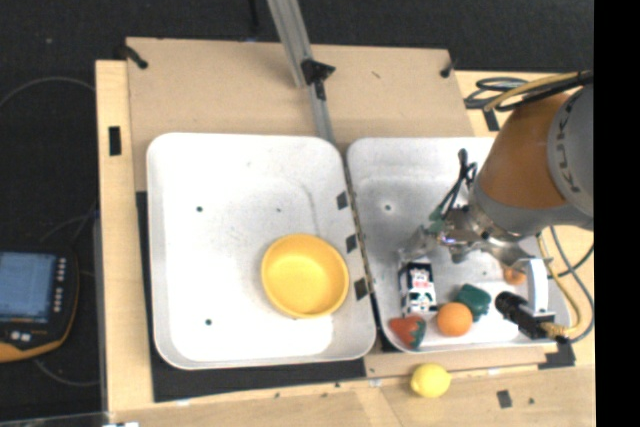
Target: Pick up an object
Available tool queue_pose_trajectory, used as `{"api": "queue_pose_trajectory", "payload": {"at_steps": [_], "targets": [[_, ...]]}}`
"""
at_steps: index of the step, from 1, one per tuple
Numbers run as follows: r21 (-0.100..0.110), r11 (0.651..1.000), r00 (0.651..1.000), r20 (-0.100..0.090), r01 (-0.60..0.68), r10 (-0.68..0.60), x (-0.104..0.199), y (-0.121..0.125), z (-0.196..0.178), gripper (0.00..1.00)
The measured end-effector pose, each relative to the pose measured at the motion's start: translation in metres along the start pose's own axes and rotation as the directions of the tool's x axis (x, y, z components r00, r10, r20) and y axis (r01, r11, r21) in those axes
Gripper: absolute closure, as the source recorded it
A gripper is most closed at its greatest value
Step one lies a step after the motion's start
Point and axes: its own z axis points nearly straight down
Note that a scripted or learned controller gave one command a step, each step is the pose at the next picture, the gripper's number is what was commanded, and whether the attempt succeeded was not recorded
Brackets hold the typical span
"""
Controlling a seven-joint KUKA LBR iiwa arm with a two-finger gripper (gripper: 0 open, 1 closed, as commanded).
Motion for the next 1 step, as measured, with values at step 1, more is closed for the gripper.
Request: {"api": "queue_pose_trajectory", "payload": {"at_steps": [1], "targets": [[-0.006,1.000,1.000,-0.001,-0.001,0.001,-0.0009,0.0007,0.0375,0.00]]}}
